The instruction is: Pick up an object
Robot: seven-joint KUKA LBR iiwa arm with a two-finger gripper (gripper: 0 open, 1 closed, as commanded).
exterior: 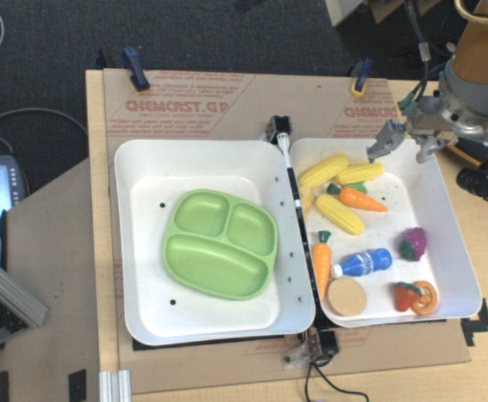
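1. Fingers [406, 141]: spread apart, nothing between them. One grey finger [383, 143] hangs over the right bin's [453, 224] far edge, the other near the far right corner.
2. Nearest thing: a yellow corn [360, 173] just below the left finger, not touching it.
3. Beside it, a second corn [322, 171] lies slantwise toward the divider, a third [339, 213] closer to the camera. A carrot [362, 199] sits between them, touching or nearly touching the corns.
4. Further out: purple grapes [413, 243], blue bottle [362, 263], second carrot [321, 260] along the divider, tan disc [346, 296], red-orange piece [414, 296].
5. Left bin [135, 224]: green plate [219, 244], well apart from the arm [478, 57].
6. Judgement: approach stage, nothing picked yet. Any object will do; the far corn is the shortest reach.
7. To do it well: centre the fingers across the corn's narrow width, descend straight, close only once both straddle it.
8. Risk: the rounded corn may roll or squirt out; the bin wall and the carrot crowd the descent.
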